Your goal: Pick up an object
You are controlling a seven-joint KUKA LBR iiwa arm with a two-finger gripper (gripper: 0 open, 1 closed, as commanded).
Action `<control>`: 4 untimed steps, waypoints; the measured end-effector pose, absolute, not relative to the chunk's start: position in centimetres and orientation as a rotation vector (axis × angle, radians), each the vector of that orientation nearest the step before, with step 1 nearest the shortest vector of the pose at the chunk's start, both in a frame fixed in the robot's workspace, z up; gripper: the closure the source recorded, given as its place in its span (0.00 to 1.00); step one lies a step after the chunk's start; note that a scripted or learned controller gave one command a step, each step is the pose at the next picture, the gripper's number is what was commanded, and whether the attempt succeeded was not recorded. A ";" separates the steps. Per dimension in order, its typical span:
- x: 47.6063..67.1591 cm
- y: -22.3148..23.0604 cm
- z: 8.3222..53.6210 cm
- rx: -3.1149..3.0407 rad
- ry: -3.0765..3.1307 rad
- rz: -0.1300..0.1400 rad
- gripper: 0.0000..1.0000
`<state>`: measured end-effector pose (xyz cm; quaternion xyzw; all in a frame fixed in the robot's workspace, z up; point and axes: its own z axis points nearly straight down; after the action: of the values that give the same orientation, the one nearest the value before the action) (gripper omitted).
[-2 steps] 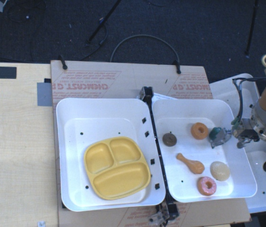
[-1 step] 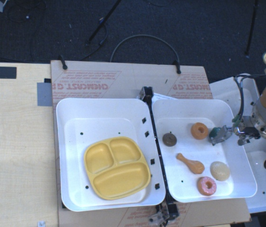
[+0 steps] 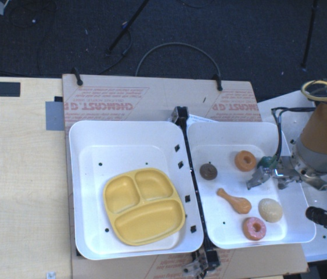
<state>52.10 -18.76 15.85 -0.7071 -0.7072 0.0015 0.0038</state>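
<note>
Two white bins side by side on a printed cardboard sheet (image 3: 151, 97), with a black divider clip between them.

Left bin (image 3: 75, 173):
- One yellow divided plate (image 3: 144, 205), three compartments, lying flat toward the near right part of the floor.

Right bin (image 3: 233, 128):
- Orange-brown doughnut (image 3: 245, 160), far centre.
- Small dark brown round piece (image 3: 208, 171), left side, close to the divider.
- Tan drumstick-shaped piece (image 3: 234, 200), centre, thin end pointing far-left.
- Cream ball (image 3: 270, 210), just right of the drumstick-shaped piece.
- Pink doughnut (image 3: 254, 229), near edge, just beside the cream ball.

Arm (image 3: 320, 135):
- Entering from the right, over the right rim of the right bin.

Gripper (image 3: 265, 176):
- Low over the right bin, just right of the orange-brown doughnut and on the far side of the cream ball.
- Amount of opening: cannot tell from this angle.
- Nothing visibly gripped; all five items lying on the bin floor.
</note>
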 end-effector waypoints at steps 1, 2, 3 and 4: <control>52.2 -19.5 10.0 -2.217 -2.216 0.005 0.00; 52.2 -19.4 8.7 -2.220 -2.217 0.002 0.00; 52.3 -19.5 9.9 -2.224 -2.214 0.001 1.00; 51.7 -19.1 14.4 -2.221 -2.223 -0.001 1.00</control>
<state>51.72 -19.07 14.42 -0.7067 -0.7075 -0.0004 -0.0004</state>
